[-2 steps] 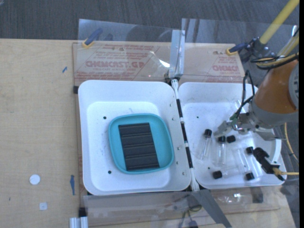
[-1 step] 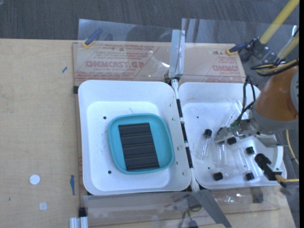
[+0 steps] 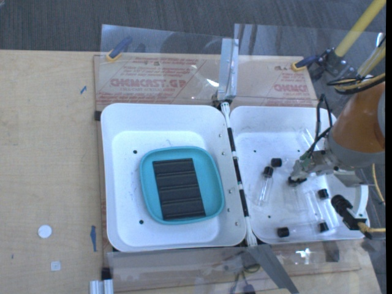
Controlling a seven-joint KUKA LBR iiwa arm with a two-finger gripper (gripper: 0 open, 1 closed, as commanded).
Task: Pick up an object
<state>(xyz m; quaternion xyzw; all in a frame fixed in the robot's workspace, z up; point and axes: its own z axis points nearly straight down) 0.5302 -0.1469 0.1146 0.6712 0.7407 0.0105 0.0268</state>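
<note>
My gripper point(image 3: 298, 175) is down in the right bin point(image 3: 257, 124), near its middle right, under the grey wrist with the orange band. Several small clear vials with black caps lie around it: one vial point(image 3: 265, 187) to its left, a black cap point(image 3: 276, 162) up and to the left, another vial point(image 3: 313, 208) just below it, and a small black piece point(image 3: 282, 231) near the front wall. Whether anything sits in the gripper is hidden by the wrist. The left bin point(image 3: 116, 164) bears a teal tray point(image 3: 147, 182) with a black ribbed block point(image 3: 178, 188) in it.
A clear plastic sheet with red lettering point(image 3: 147, 81) lies behind both bins. A metal divider point(image 3: 228, 72) stands at the back between them. More small black caps point(image 3: 323, 227) lie at the right bin's front right. Bare wooden bench point(image 3: 49, 164) spreads to the left.
</note>
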